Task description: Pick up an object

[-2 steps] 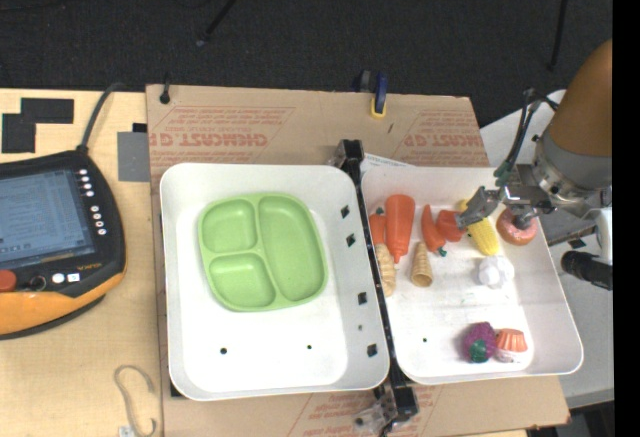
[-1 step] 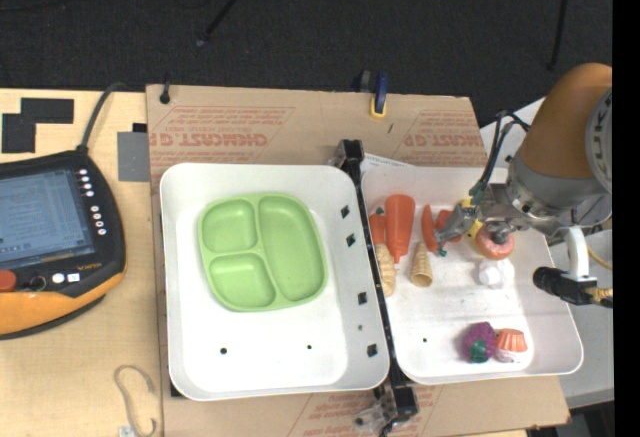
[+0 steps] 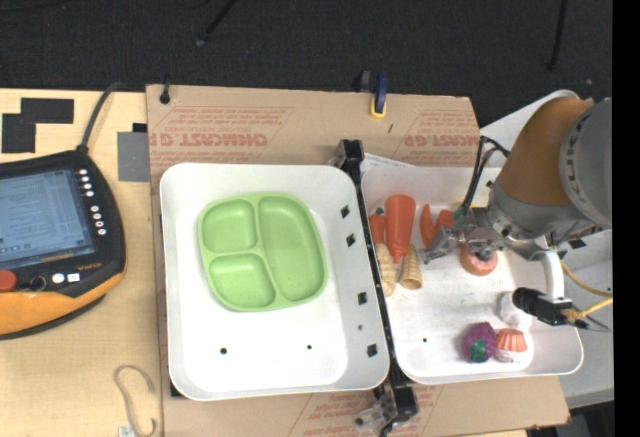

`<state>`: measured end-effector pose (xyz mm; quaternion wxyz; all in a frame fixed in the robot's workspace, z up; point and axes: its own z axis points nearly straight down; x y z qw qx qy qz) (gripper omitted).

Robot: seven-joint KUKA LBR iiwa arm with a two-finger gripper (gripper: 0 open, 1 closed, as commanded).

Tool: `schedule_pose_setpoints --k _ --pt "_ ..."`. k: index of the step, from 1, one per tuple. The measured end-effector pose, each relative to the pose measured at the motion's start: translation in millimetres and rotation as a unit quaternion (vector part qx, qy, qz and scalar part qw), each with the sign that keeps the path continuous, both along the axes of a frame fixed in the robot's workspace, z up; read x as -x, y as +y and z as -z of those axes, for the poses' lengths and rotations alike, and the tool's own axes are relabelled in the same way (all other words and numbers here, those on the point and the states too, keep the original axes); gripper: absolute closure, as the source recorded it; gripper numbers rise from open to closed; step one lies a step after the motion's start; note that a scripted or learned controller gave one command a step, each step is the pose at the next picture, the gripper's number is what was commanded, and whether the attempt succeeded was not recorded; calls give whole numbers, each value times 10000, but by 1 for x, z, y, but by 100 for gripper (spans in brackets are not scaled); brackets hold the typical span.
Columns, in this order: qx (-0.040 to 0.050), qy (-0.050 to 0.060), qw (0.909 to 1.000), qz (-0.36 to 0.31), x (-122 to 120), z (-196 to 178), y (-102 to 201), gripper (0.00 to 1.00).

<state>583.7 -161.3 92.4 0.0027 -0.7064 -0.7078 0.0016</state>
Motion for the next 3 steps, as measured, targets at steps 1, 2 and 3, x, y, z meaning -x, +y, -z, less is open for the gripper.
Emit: schedule_pose_setpoints --k 1,2,3 --pt "5 -36 10000 18 -1 2 0 0" --pt "65 -84 9999 44 -3 -12 -6 100" --pt "6 -38 10000 17 0 -57 -1 100"
